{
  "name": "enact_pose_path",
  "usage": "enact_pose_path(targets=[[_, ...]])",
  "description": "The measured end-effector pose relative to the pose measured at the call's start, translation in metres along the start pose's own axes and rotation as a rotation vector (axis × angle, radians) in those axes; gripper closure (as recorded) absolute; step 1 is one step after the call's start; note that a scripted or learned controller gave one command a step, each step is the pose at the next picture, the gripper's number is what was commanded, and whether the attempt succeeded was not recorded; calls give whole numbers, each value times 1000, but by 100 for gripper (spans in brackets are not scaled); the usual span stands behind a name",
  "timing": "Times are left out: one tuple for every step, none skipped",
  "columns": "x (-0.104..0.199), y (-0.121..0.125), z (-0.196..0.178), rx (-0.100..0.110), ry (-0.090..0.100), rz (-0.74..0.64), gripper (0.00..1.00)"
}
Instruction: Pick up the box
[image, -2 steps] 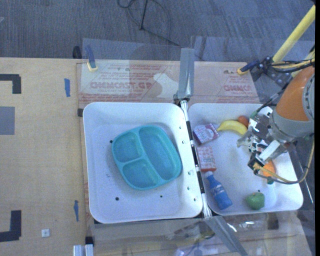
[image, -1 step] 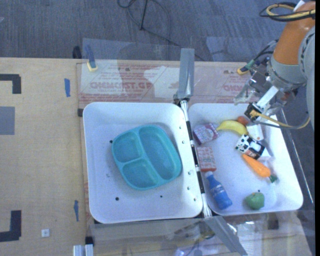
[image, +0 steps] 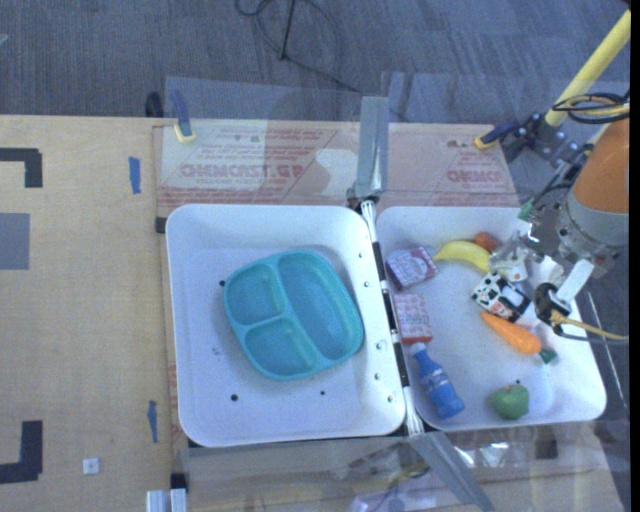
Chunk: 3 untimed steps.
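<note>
Two small boxes lie at the left side of the right bin: a pink box near the divider and a flat pink-and-white box just in front of it. My gripper hangs at the bin's right side, well to the right of both boxes, over a black-and-white patterned item and a carrot. Its fingers stand apart, open, with nothing between them. The arm's orange band sits above it at the right edge.
The right bin also holds a banana, a small orange object, a blue bottle and a green apple. The left bin carries a blue divided plate. A metal divider runs between the bins.
</note>
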<state>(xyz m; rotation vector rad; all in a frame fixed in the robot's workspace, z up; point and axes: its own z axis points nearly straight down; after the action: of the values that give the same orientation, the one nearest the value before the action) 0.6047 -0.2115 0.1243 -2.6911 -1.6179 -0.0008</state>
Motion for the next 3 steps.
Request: enact_pose_path(targets=[[71, 36, 30, -6, -7, -45, 0], [75, 38, 19, -17, 0, -49, 100], [73, 36, 21, -9, -5, -48, 0]])
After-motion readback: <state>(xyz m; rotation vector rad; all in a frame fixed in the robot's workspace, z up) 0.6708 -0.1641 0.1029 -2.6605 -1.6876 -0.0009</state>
